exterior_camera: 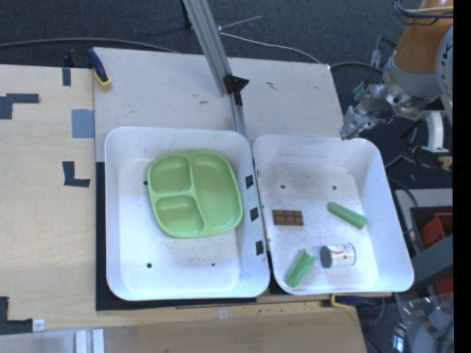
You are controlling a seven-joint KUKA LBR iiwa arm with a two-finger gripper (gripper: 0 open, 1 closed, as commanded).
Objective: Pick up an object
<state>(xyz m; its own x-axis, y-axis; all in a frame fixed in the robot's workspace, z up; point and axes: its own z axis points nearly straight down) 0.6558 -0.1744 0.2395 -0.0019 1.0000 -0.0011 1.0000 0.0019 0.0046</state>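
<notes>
The left bin [118,197] sat on the worktop [169,87] and held a green divided plate [195,193], lying flat toward the bin's upper middle. Touching that bin's right wall stood the right bin [368,160], the landmark for everything else. On its floor, near the middle, lay a brown chocolate bar [288,218]. Toward the bin's lower edge a green piece [300,268] lay tilted, and just beside it, to the right, a small white can [338,256] lay on its side. Above the can, toward the right wall, lay a second green piece [346,215], well apart from the chocolate bar.

The arm [423,46] came in from above the bin's upper right corner, its orange band high and its grey wrist angled down and to the left. The gripper [353,123] hung just outside the bin's upper rim, near that corner, clear of all the objects. Whether its fingers were wide or narrow could not be told; nothing showed between them.
</notes>
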